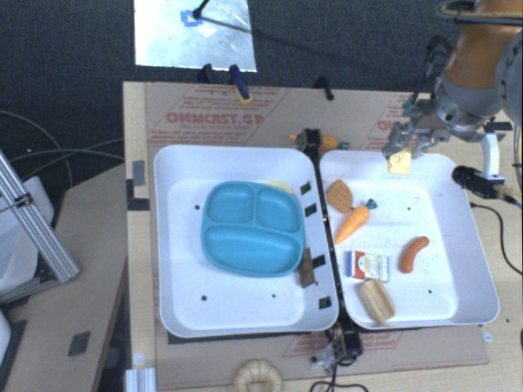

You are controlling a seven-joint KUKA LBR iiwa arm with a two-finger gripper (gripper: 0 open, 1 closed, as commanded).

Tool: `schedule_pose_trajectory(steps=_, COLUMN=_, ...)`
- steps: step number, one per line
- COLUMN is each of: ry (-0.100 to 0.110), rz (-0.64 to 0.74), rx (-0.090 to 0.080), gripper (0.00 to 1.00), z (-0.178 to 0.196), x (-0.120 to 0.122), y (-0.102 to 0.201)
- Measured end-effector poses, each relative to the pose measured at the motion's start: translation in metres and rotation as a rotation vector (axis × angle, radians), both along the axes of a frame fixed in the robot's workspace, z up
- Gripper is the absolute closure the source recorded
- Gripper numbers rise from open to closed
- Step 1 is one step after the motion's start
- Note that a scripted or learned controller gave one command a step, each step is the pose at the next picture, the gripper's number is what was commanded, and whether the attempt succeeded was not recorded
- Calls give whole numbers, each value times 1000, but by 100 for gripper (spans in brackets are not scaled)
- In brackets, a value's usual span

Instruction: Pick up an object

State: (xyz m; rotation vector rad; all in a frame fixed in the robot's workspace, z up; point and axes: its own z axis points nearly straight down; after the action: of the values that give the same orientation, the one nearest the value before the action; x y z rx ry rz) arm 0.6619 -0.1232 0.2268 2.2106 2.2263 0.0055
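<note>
My gripper hangs over the far edge of the right bin, shut on a small pale yellow block that shows just below its fingers. Lower in that bin lie a toy carrot, a brown cookie-like piece, a reddish sausage, a small printed carton and a tan bread roll. The grey arm with its orange band comes in from the upper right.
The left bin holds a blue divided plate, a yellow piece behind it and a small brown item by the divider. An orange object lies beyond the bins. A beige ring sits at the bench's front.
</note>
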Motion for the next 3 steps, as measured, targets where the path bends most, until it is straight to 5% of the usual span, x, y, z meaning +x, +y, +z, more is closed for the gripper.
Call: schedule_pose_trajectory(steps=3, ry=4, rz=3, rx=3, gripper=100, z=1, x=-8, y=166)
